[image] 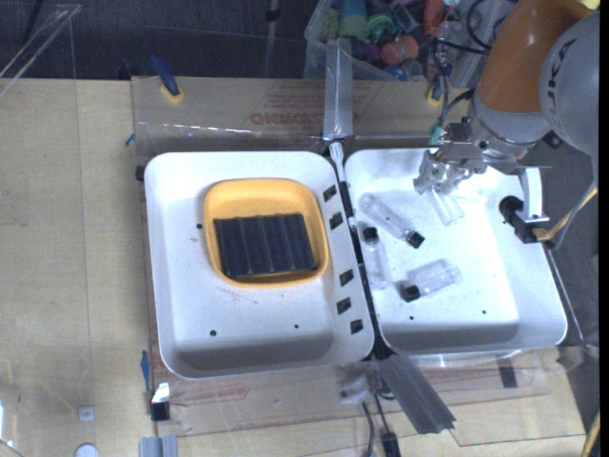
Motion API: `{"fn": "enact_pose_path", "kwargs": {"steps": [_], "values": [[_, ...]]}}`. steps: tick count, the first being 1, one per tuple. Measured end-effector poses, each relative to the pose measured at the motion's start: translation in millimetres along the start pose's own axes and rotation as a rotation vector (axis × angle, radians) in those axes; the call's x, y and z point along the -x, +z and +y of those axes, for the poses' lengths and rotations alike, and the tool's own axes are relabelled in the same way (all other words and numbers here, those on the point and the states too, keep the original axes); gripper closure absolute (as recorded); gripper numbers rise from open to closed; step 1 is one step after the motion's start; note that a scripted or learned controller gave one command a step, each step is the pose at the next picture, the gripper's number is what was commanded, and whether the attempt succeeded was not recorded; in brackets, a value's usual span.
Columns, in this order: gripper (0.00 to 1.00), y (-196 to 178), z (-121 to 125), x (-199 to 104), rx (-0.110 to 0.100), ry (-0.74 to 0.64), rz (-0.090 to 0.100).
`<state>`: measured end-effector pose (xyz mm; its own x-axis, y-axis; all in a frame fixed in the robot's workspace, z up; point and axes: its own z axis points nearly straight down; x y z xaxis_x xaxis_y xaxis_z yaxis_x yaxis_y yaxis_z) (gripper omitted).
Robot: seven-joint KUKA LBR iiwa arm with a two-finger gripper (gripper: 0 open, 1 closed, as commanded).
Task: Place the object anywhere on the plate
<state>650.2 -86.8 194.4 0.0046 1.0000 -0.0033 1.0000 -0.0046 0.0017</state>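
A: Where does the gripper (445,181) sit?

B: Over the far part of the right-hand white bin (533,298). Whether it grips anything cannot be told from this angle; a clear piece hangs just below it, too glassy to read.

A: And the objects?

B: Three small clear plastic vials with black caps (392,220) lie near it, toward the bin's middle and divider side. The yellow square plate with a dark ribbed insert (264,231) rests well apart, in the other white bin (171,255) across the divider.

A: How would a vial handle?

B: Probably light, stiff and slippery, prone to rolling. Closing across the middle of the barrel, square to its length, looks safest.
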Motion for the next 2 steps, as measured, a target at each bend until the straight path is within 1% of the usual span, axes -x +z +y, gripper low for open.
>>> {"fn": "enact_pose_path", "kwargs": {"steps": [1, 2], "values": [[1.00, 0.7, -53.1, -9.1, -0.005, -0.101, 0.005], [1.00, 9.6, -6.6, -26.3, 0.003, -0.363, 0.002]]}}
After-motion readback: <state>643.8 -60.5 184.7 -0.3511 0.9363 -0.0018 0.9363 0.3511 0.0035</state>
